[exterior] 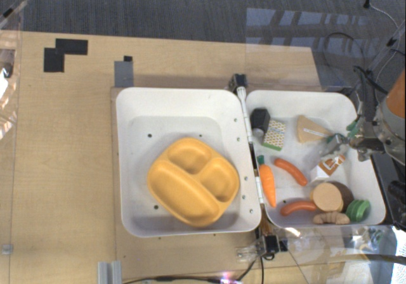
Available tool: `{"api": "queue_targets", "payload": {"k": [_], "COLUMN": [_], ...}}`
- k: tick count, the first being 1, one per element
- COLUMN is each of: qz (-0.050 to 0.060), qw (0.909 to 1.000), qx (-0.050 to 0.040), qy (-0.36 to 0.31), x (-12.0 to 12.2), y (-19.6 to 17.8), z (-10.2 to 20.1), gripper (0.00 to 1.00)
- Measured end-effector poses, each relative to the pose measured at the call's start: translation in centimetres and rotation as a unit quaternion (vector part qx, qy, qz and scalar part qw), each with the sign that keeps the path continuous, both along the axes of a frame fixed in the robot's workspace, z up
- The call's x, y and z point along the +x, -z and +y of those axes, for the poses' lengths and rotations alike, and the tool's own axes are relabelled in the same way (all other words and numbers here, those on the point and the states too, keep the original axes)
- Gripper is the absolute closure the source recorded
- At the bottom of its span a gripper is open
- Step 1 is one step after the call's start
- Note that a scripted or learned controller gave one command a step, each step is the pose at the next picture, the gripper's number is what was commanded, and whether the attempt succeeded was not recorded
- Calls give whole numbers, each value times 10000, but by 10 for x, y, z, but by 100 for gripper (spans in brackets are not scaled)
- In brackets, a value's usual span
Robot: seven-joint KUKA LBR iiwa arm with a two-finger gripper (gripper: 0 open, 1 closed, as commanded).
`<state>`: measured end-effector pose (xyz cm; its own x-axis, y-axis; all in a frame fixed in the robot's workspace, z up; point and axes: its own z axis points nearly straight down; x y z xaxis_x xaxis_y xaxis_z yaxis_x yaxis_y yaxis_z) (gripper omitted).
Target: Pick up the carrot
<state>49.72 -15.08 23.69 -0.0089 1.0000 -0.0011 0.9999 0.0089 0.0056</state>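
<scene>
We judge the small orange plastic toy carrot (268, 183) — lying along the left wall of the right-hand shallow white bin (374, 178) — light, rigid and slick, best pinched across its thicker upper half; the gripper's (339, 143) state we cannot tell.

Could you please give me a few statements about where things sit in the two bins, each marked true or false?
1. The carrot lies in the right bin, beside its left wall. True.
2. The yellow divided plate sits in the right bin. False: it sits in the left bin.
3. The gripper has the carrot. False: the carrot lies apart from it on the bin floor.
4. Two sausages lie in the carrot's bin. True.
</scene>
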Motion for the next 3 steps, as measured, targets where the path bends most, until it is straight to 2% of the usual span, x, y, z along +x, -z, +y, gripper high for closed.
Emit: {"api": "queue_targets", "payload": {"k": [1, 2, 3], "qz": [21, 1, -27], "qw": [9995, 9987, 9987], "qx": [26, 13, -11], "qy": [308, 514, -514], "x": [-9, -8, -7], "y": [54, 52, 140], "z": [96, 126, 58], "gripper": [0, 0, 0]}}
